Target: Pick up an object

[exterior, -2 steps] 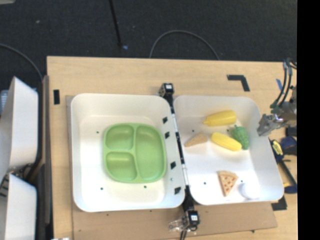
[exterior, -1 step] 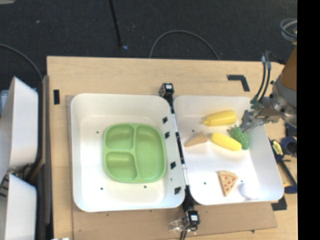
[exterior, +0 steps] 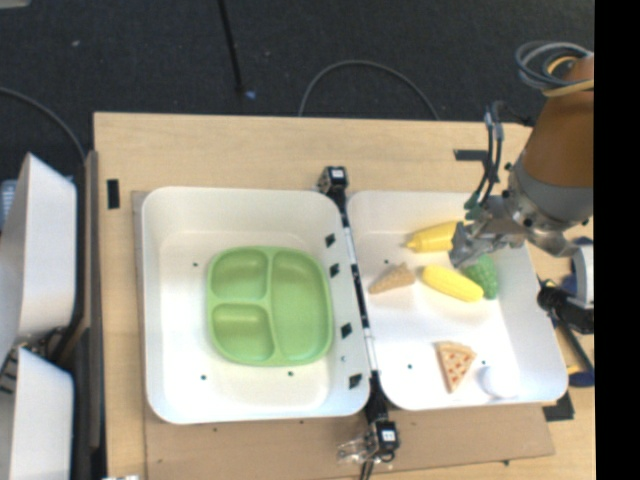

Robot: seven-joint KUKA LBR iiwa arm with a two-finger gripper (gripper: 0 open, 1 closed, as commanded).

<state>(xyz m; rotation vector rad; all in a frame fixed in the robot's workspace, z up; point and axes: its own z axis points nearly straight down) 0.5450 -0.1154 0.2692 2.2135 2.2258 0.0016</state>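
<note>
**My tool low over the right bin, among the yellow and green pieces**

The surface (exterior: pixel 250 148) is a pale wooden board, set on a dark floor where thin black cables (exterior: pixel 225 28) curve past its far edge. At the far left, white box-like shapes (exterior: pixel 40 228) stand beside the board.

The left bin (exterior: pixel 170 218) holds a light green divided plate (exterior: pixel 268 305) with three compartments, lying flat near the bin's middle. A row of black clips runs down the seam where the two bins meet.

The right bin (exterior: pixel 400 378) carries the loose things. A tan wedge (exterior: pixel 392 279) lies near the seam. Beyond it, a yellow corn-like piece (exterior: pixel 431 237) rests toward the far wall, and a second yellow piece (exterior: pixel 452 284) lies just beside a green object (exterior: pixel 485 276), the two touching. Nearer the front wall sits a pizza slice (exterior: pixel 455 365), and a small white object (exterior: pixel 497 379) lies close to its right.

My arm comes in from the right, orange band up high, grey wrist angled down and left. My tool (exterior: pixel 468 253) sits low between the two yellow pieces, close above the green object. I cannot tell how wide my tool stands, nor whether it holds anything.
</note>
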